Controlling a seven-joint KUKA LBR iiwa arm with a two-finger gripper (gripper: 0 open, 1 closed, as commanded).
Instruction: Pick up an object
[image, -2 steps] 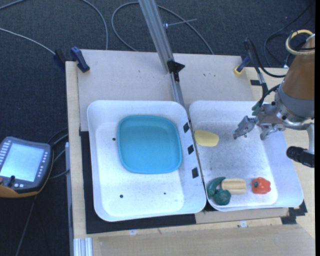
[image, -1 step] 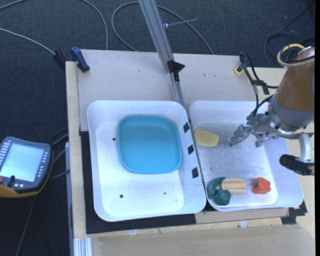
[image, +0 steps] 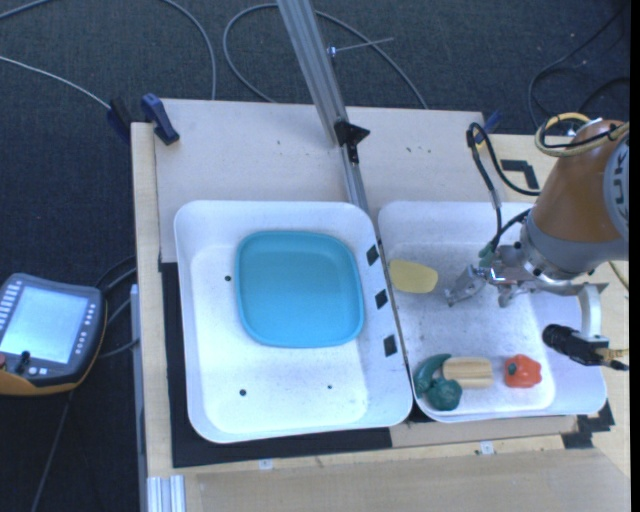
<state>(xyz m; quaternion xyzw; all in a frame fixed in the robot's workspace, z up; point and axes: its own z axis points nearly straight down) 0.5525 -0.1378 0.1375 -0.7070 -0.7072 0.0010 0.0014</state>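
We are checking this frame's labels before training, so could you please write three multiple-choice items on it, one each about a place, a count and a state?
1. Where does the blue plate lie?
A. in the left bin
B. in the right bin
C. on the bare bench

2. How many objects lie in the right bin?
A. two
B. four
C. six

3. What is the pincer's position?
A. resting on the blue plate
B. outside both bins
C. over the right bin, just right of the yellow piece

Answers:
1 A: the blue plate sits in the left bin.
2 B: the right bin holds a yellow piece, a green toy vegetable, a tan block and a red toy pepper.
3 C: the pincer hangs inside the right bin, beside the yellow piece.
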